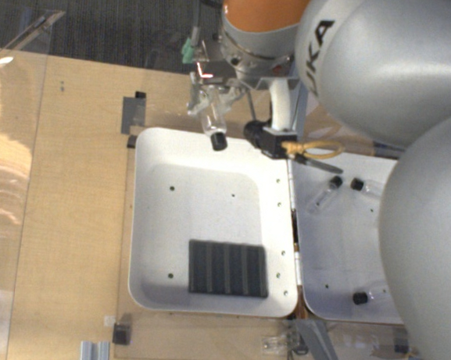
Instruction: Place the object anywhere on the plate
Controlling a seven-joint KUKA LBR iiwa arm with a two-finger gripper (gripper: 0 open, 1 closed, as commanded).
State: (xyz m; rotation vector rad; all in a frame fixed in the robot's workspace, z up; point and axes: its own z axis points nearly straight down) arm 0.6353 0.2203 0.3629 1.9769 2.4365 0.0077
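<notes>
A black ridged plate (227,268) lies flat in the near part of the left white bin (151,208). My gripper (213,129) hangs over the far rim of that bin, well beyond the plate. At its lower end sits a small dark piece (218,141), and I cannot tell if it is a held thing or part of the gripper. In the right bin (317,297) lie two small black objects, one at the far side (357,184) and one near the front (360,298), plus a small clear piece (323,198).
The large grey arm covers most of the right bin and the upper right of the view. Black brackets (134,112) hold the left bin's corners. A clear sheet lies over the wooden bench on the left.
</notes>
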